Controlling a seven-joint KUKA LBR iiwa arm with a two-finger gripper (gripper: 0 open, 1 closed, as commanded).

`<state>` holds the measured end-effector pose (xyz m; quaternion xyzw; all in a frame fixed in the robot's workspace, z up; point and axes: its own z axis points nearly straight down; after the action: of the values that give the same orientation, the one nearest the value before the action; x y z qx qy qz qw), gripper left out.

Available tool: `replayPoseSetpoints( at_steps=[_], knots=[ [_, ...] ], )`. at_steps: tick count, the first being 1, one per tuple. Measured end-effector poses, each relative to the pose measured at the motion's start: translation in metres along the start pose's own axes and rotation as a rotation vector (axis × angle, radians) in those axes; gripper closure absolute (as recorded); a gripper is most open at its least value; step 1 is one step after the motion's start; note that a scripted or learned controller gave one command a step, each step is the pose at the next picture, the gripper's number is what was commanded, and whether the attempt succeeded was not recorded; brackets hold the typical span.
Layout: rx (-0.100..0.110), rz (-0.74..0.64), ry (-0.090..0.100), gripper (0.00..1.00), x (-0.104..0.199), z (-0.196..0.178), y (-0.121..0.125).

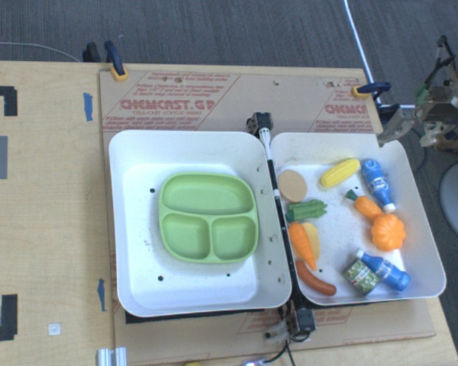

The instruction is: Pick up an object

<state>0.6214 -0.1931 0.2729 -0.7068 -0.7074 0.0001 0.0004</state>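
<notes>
The gripper [435, 120] is hovering off the right bin's [424, 204] far corner, carrying nothing that I can see; corn [340, 172], bottles and pumpkin [388, 232] are lying unpicked; everything's left to do.

Left bin [130, 204] held a green three-compartment tray [208, 217], sitting roughly centred. Both bins sat on a cardboard sheet [175, 97] printed in red, clamped to the table [38, 204] at its back corners by a yellow clamp [116, 61] and a blue clamp [370, 89]. Blue tape strips [88, 106] marked the sheet's left edge.
</notes>
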Motion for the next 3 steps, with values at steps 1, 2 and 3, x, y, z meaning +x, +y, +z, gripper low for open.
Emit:
replayPoseSetpoints(
  at_steps=[1, 2, 3],
  knots=[
    [0.002, 0.001, 0.001, 0.00, -0.014, 0.137, 0.018],
    [-0.004, -0.008, 0.016, 0.00, -0.014, 0.185, 0.014],
    [-0.006, -0.008, 0.003, 1.00, -0.018, 0.175, 0.014]
  ],
)
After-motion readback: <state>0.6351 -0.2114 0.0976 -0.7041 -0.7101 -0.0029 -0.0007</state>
